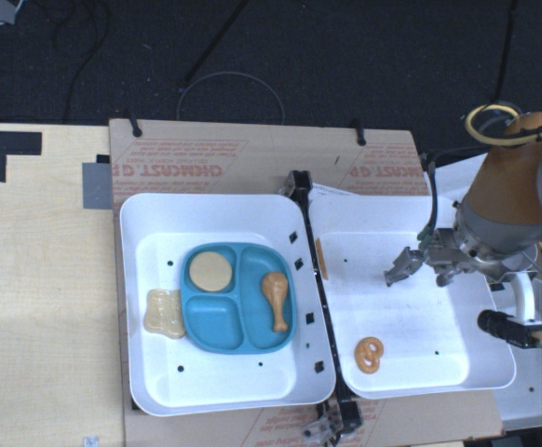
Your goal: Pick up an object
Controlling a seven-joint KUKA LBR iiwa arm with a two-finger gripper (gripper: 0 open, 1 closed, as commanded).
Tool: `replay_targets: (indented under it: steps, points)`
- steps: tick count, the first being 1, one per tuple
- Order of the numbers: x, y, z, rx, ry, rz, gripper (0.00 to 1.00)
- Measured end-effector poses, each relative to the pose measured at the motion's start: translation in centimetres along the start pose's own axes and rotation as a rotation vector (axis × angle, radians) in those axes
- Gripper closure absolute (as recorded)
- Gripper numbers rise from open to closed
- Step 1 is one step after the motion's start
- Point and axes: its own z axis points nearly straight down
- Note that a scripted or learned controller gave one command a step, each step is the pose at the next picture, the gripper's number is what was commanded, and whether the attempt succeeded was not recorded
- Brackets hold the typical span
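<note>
Two white bins sit side by side on the desk. The left bin (pixel 150 240) holds one blue divided tray (pixel 224 329) carrying one round tan biscuit (pixel 210 271) and one toy drumstick (pixel 277 299); one pale slice of toast (pixel 164 313) lies just beside the tray's left edge. The right bin (pixel 457 366) holds one pretzel (pixel 369 354) near its near edge. The jaws (pixel 403 270) hang over the right bin, far of the pretzel and apart from it; whether they are released or clenched I cannot tell.

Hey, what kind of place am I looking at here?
Probably a robotics lab test bench: a robot arm reaches over two white bins, toy food like a pretzel and drumstick sits in them, and loose cables lie behind.
</note>
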Motion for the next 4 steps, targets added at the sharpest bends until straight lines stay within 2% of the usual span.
replay_targets:
  steps: [1,2,3,4]
  points:
    - [0.0,0.3,-0.7,-0.013,-0.002,-0.002,0.00]
    - [0.6,1.1,4.5,-0.007,0.000,-0.004,0.00]
    - [0.7,1.1,9.6,-0.011,-0.001,-0.002,0.00]
    - [0.6,1.1,8.3,-0.012,-0.002,0.002,1.00]
